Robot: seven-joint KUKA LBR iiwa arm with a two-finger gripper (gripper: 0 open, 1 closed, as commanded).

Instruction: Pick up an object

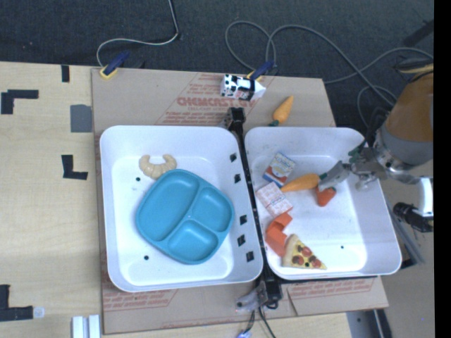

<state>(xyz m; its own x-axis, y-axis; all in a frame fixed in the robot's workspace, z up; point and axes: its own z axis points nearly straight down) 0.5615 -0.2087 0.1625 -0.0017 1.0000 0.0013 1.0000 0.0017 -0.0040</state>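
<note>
My gripper [341, 172] reaches in from the right, low over the right bin [366, 220]. Its tip is at the right end of an orange toy carrot [301, 183] and just above a small red piece [325, 197]. Whether it touches either one is unclear. Also in the right bin are a small white carton [282, 165], a pink and white packet [273, 199], a red-orange block [279, 232] and a pizza slice [304, 254].
The left bin [120, 259] holds a blue divided plate [184, 215] and a croissant [156, 165]. Behind the bins on the cardboard lie a second orange carrot [282, 109] and a black and white block [239, 86]. Cables trail across the dark floor beyond.
</note>
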